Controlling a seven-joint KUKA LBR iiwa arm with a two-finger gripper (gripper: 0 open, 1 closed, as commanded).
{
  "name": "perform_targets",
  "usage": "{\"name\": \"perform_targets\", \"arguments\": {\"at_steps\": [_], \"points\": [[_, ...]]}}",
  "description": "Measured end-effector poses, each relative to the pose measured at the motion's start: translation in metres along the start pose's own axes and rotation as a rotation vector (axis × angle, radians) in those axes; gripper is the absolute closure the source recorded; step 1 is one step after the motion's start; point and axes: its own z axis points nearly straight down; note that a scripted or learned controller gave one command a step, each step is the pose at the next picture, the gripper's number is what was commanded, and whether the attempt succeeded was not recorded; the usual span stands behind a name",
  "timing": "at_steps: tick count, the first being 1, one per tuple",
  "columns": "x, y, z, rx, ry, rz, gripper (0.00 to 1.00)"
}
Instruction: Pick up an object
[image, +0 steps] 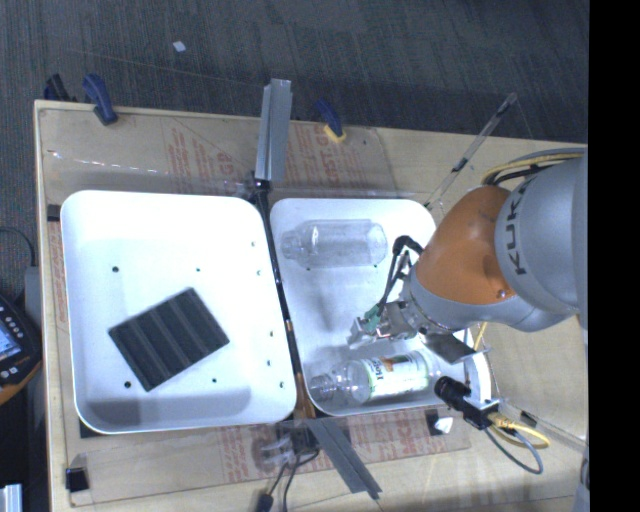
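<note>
Basically, the arm (500, 250) reached in over the right bin (300, 215), with the gripper (372, 328) low, just above the labelled bottle (375, 378) lying on its side along the near wall. Couldn't tell the gripper's state from this angle. A second, clear bottle (333, 243) lay at the far end of that bin. A dark ribbed pad (168, 337) sat in the left bin (80, 215).

Arm (500, 250) over right bin (300, 215); two clear bottles (335, 243) inside; dark ridged pad (168, 337) left.
</note>
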Motion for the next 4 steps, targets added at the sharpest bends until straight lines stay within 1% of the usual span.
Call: {"name": "perform_targets", "arguments": {"at_steps": [1, 2, 3, 4], "points": [[0.0, 0.0, 0.0, 0.0, 0.0, 0.0, 0.0], [-0.008, -0.005, 0.045, -0.004, -0.001, -0.222, 0.0], [-0.001, 0.03, 0.046, -0.002, -0.001, 0.051, 0.0], [0.003, -0.004, -0.072, -0.002, -0.001, 0.032, 0.0]]}}
